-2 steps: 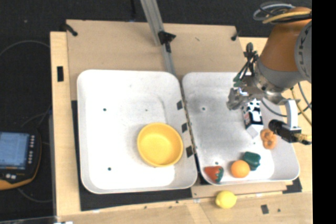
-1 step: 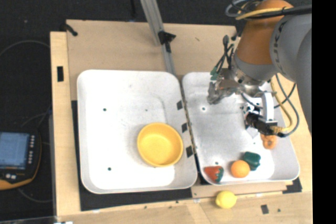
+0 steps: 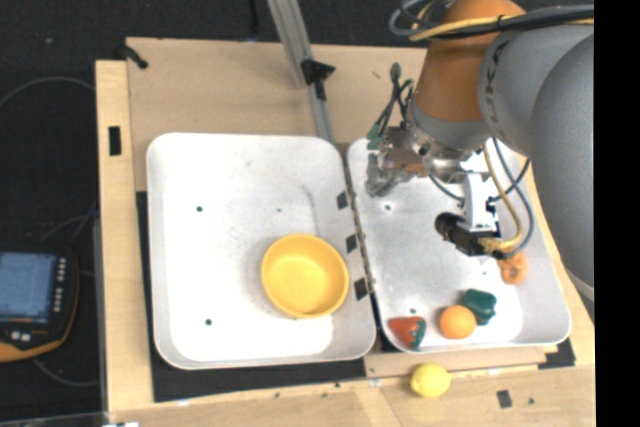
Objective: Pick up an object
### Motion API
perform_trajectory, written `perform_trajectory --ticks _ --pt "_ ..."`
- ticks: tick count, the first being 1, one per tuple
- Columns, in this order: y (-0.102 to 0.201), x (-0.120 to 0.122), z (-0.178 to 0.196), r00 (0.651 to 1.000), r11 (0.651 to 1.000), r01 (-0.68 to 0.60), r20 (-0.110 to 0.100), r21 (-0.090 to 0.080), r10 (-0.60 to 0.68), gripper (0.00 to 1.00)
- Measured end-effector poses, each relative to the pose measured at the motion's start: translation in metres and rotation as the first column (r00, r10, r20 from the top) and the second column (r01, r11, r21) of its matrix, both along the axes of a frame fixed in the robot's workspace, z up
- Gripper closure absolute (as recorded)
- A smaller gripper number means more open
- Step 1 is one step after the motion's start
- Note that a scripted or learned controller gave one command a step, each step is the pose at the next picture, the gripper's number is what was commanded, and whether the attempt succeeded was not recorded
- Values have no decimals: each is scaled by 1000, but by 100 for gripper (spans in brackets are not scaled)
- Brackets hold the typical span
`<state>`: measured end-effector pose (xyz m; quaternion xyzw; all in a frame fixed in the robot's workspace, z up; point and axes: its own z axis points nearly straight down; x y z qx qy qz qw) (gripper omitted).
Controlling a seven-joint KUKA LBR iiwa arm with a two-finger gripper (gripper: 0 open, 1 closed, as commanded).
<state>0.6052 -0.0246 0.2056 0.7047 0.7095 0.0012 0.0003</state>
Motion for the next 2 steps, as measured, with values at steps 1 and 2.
perform_trajectory --ticks 1,2 --pt "53 14 18 1000 1000 -1 1 1 1 100" --pt "103 22 34 1000 1000 -1 0 1 1 100"
